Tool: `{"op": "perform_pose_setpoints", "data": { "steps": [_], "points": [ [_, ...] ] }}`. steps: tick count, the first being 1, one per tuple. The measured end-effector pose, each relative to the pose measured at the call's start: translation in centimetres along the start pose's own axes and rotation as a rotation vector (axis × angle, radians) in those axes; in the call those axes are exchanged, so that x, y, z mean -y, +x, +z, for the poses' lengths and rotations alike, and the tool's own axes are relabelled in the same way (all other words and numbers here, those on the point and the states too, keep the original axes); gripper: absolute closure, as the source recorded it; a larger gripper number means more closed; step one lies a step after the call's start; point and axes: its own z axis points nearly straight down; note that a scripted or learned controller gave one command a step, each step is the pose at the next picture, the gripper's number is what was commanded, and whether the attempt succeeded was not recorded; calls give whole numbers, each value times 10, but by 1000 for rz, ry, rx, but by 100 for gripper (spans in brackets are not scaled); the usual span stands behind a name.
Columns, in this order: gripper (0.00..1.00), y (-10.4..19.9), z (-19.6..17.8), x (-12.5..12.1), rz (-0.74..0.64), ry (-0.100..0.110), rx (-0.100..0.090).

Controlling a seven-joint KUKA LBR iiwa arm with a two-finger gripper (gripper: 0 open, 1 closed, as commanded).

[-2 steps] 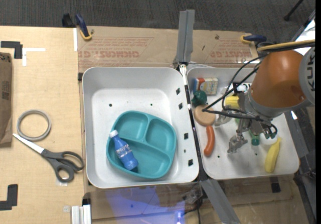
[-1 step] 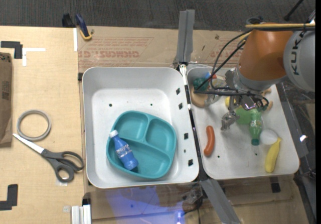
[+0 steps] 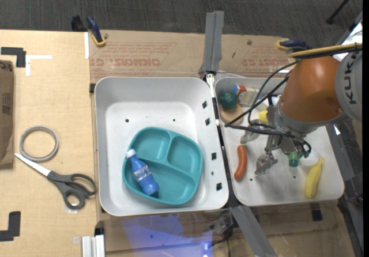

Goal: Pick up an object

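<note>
My gripper [image 3: 266,162] hangs low over the floor of the right bin [image 3: 277,192], under the orange band of the arm [image 3: 311,91]. A red sausage [image 3: 241,162] lies just to its left, apart from it. A small green object [image 3: 294,159] sits close on its right, and a yellow banana [image 3: 312,178] lies further right. At the back of this bin are a dark green ball [image 3: 229,98], a clear wrapped item [image 3: 249,97] and a yellow piece [image 3: 263,116] partly hidden by cables.
The left bin [image 3: 150,94] holds a teal divided plate [image 3: 179,163] with a small blue bottle [image 3: 141,174] lying on it. Scissors [image 3: 63,181] and a tape roll [image 3: 39,142] lie on the bench at left. A grey divider post [image 3: 213,42] stands between the bins.
</note>
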Motion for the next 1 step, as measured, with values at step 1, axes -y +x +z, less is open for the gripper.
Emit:
{"op": "perform_pose_setpoints", "data": {
  "steps": [1],
  "points": [
    [0, 40, 0, -6, -33, 0, -1]
  ]
}}
